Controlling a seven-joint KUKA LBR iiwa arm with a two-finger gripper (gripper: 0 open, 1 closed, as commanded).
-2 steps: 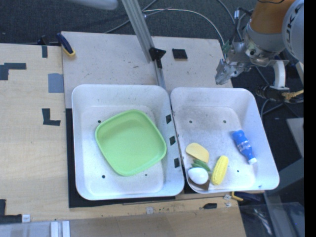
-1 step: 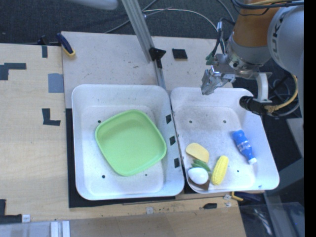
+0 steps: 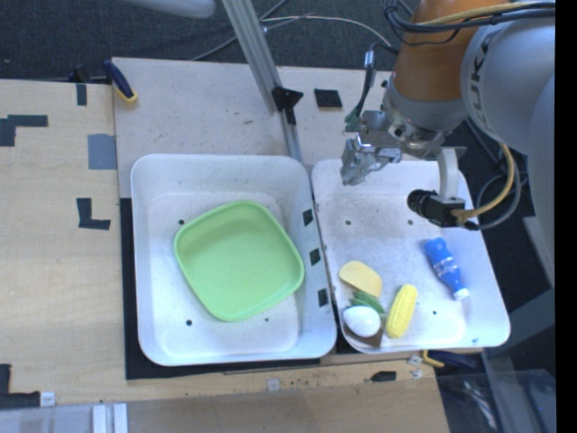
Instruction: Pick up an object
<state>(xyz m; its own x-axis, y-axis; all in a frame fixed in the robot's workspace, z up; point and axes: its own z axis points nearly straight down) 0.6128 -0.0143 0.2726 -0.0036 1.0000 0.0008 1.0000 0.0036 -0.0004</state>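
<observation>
gripper (image 3: 359, 168) up over right bin's (image 3: 379, 207) far edge, can't tell its state | corn (image 3: 401, 310), egg (image 3: 362, 320), blue bottle (image 3: 445, 266) untouched

Two white bins (image 3: 149, 188); one green plate (image 3: 239, 260); one blue bottle (image 3: 445, 266); one corn cob (image 3: 401, 310); one white egg (image 3: 363, 320).

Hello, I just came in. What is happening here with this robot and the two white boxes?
The robot arm reaches in from the right, and its hand hovers over the far end of the right bin, holding nothing. A blue bottle, a corn cob, a white egg and a yellow piece lie nearer. A green plate sits in the left bin.
</observation>
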